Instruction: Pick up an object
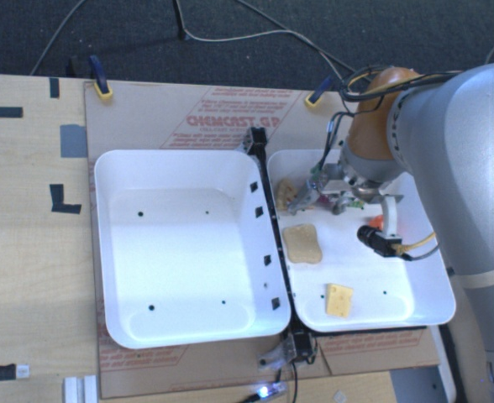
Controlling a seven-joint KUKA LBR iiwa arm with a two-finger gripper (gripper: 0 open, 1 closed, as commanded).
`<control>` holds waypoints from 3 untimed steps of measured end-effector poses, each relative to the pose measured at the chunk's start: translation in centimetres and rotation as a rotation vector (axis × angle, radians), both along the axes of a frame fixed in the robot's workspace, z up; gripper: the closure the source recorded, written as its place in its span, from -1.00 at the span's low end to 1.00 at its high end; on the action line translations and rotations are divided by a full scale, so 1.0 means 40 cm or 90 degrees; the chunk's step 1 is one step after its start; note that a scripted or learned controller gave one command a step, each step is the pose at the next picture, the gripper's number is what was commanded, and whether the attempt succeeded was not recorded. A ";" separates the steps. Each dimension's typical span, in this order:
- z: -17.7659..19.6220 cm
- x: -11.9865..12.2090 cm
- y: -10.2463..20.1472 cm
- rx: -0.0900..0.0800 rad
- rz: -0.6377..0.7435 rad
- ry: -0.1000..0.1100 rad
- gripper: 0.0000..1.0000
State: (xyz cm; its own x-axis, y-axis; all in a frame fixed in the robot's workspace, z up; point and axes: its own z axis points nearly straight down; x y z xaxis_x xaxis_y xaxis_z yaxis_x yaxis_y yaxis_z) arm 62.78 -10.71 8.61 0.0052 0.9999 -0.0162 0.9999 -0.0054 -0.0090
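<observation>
**Reaching into the right bin for a flat food piece**

Hovering low over the far left part of the right bin (432, 305), the pincer (314, 193) sits just beside a small pale piece (286, 193) lying against the divider between the bins; whether its fingers are spread or closed, and whether anything is between them, I cannot tell from this slant. Near it, toward the front, lies a tan bread-like slice (302, 244), flat on the bin floor, and further forward a yellow cheese-like wedge (339, 300) lies on its own, well apart from the others. The left bin (112, 225) rests alongside on the desk (28, 225).

These pieces look light, thin and probably soft or foam-like, so they should lift easily but offer little height to pinch. My judgement: straddle the slice across its narrower width, pressing close to the floor, since a shallow grip would likely slide off the top
</observation>
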 end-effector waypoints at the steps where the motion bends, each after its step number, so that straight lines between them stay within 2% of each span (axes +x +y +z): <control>1: 0.000 -0.063 0.025 0.008 0.003 -0.008 -1.00; 2: -0.009 0.069 0.007 0.013 0.003 0.011 -1.00; 3: 0.020 0.073 0.006 0.009 0.004 -0.001 1.00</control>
